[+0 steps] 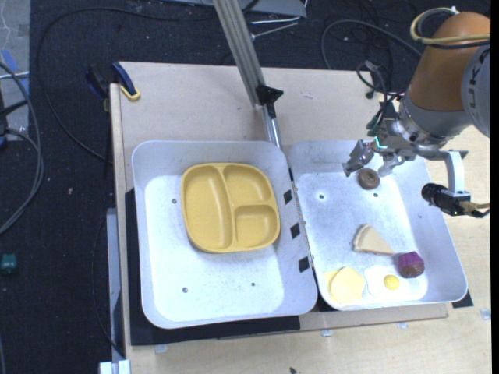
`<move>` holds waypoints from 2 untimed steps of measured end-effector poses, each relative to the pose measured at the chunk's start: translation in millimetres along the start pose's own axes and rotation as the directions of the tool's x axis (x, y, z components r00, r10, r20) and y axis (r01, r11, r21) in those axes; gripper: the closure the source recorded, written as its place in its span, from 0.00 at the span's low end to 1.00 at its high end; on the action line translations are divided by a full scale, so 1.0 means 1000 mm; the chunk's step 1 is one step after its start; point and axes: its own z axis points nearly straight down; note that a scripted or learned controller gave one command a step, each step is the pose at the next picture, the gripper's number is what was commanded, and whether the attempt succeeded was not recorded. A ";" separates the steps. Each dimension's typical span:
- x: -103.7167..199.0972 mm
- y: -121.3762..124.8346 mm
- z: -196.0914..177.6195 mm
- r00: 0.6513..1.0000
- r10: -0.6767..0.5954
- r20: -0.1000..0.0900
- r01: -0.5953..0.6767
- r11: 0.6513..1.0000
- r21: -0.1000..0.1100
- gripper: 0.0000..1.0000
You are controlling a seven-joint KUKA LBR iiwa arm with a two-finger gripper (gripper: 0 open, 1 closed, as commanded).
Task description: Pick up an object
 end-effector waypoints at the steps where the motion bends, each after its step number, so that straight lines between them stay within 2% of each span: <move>1: 0.000 0.001 -0.001 1.000 0.000 0.001 0.000 1.000 -0.003 0.00; 2: 0.005 -0.001 0.043 1.000 0.000 0.001 0.000 1.000 0.001 0.00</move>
